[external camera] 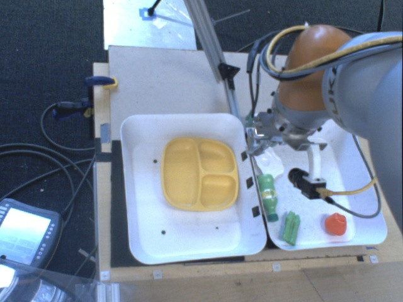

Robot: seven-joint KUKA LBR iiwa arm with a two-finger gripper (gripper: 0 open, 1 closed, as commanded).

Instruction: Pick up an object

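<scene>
**Arm over the right bin, four things lying below and beside it**

Two shallow white bins are seen side by side; the left bin [135, 168] is taken up by one yellow plate [200, 173], divided into three compartments and laid flat near the bin's middle; nothing else is counted there.

In the right bin [371, 228] four loose things are counted: one green bottle [268, 197], laid lengthwise along the bin's left wall; one pale crumpled thing [272, 162], placed just above the bottle's top end; one green ridged piece [291, 227], set near the front edge and just right of the bottle's lower end; one orange-red piece [335, 224], set further right, apart from the other three.

One gripper [277, 145] is seen, carried low over the back left part of the right bin; whether it is spread or pressed together cannot be told, and nothing is shown to be held by it. The pale crumpled thing is found directly beneath or just in front of the gripper; the green bottle is found near it, toward the front; the green ridged piece and the orange-red piece are found well apart from it, toward the front right.
</scene>
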